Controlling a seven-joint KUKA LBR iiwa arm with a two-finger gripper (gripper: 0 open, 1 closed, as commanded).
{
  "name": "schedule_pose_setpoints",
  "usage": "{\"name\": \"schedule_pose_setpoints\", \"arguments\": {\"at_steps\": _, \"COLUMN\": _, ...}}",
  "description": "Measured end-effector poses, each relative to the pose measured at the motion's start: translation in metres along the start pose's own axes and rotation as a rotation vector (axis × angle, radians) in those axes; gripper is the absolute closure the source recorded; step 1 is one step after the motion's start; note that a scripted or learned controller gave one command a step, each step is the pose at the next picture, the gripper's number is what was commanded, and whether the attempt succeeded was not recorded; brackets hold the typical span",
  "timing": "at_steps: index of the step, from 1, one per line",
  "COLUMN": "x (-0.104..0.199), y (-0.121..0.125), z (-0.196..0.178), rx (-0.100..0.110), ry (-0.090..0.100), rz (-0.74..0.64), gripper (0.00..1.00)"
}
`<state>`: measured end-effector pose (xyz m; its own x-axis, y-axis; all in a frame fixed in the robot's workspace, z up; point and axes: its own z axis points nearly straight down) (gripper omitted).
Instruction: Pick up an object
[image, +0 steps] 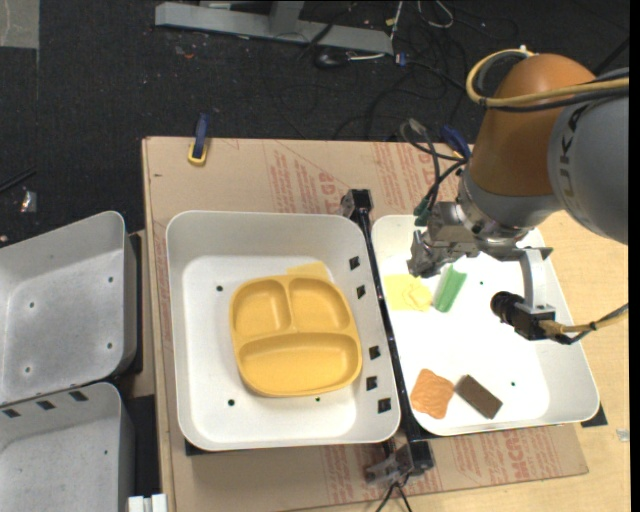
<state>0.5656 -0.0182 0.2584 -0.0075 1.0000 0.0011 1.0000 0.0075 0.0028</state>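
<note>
Gripper hangs low over the far left part of the right bin; from my seat I cannot tell its state. Just beside it lie a green block and a pale yellow piece. Nearer me in that bin sit an orange waffle-like piece and a brown block. In the left bin rests a yellow divided plate on the counter.
</note>
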Motion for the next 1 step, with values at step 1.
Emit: {"name": "schedule_pose_setpoints", "arguments": {"at_steps": 1, "x": 0.0429, "y": 0.025, "z": 0.02, "rx": 0.002, "ry": -0.001, "rz": 0.001, "gripper": 1.0}}
